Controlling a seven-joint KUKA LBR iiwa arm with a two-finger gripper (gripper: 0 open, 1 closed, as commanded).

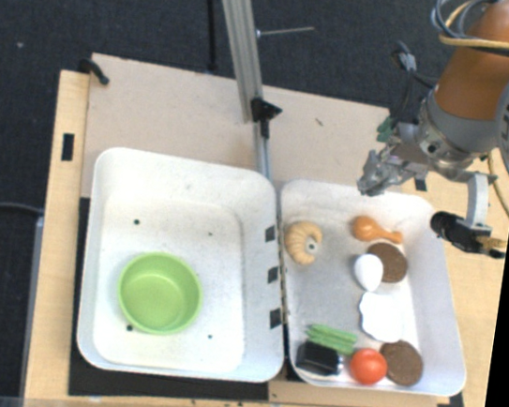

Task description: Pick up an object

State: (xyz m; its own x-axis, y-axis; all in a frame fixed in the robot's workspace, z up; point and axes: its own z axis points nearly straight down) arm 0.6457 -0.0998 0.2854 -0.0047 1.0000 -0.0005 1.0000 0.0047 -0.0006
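Approach step, nothing picked. My hand [374, 181] hovers over right bin [448, 303] rim at 12 o'clock; grip state unreadable. Next: descend toward orange drumstick toy [376, 230].

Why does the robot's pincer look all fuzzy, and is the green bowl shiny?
In the camera view, the pincer is soft and smeared at its tip, so its shape is hard to read; the green bowl looks sharp, evenly lit, with only a faint sheen; the white bins' rims are bright, nearly washed out.

Green bowl [159, 294], red tomato [367, 365]
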